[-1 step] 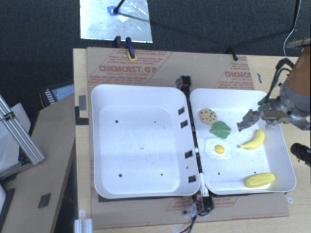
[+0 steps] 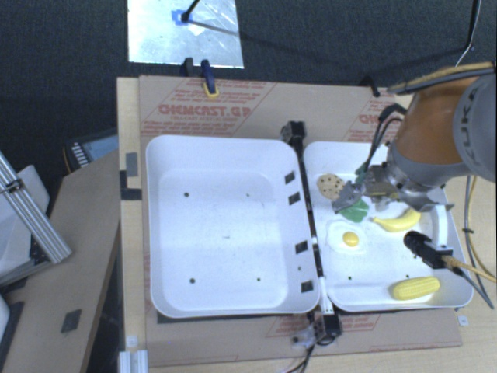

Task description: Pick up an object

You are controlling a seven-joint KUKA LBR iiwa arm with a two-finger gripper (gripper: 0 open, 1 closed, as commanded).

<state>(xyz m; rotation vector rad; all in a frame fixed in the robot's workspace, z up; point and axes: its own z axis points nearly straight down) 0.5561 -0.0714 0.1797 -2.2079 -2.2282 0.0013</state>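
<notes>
Currently the pincer [image 2: 351,196] hangs low over the right bin [image 2: 458,290], near that bin's far left corner, just above a green object [image 2: 354,210]. Whether it is open or closed cannot be told from this angle, and nothing is visibly held. Close by lie a cookie [image 2: 329,184], a fried egg [image 2: 346,238] and a banana [image 2: 397,222]; a corn cob [image 2: 414,288] rests near the bin's front edge. The left bin [image 2: 163,155] adjoins. Judged progress: approach made, grasp unconfirmed, lift outstanding.
</notes>
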